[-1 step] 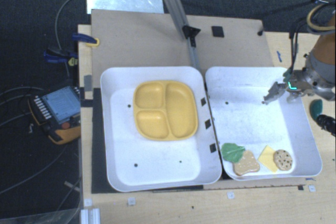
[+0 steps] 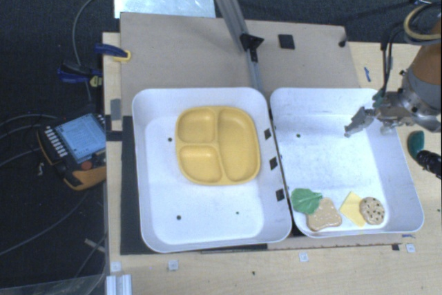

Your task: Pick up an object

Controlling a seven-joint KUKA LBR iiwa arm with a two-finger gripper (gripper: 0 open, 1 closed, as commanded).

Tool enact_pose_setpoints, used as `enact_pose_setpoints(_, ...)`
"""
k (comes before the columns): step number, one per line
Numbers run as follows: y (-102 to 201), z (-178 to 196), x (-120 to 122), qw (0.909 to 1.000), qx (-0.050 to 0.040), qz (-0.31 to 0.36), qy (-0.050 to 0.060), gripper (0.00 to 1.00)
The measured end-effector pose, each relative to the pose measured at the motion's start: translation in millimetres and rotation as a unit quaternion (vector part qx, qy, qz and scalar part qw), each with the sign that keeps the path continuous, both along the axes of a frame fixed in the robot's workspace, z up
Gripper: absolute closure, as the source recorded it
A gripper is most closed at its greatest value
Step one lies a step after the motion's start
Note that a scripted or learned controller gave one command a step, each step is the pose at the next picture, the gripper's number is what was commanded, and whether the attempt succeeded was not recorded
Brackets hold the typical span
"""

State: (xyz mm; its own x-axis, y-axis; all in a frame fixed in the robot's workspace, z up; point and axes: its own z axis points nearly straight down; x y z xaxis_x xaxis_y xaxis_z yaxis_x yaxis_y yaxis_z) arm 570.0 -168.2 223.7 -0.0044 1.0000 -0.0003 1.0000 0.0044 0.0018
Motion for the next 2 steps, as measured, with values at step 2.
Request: enact_pose_setpoints(2,1.4,-109.3,10.6,1.0000,0.0000,-0.001,0.001,0.00)
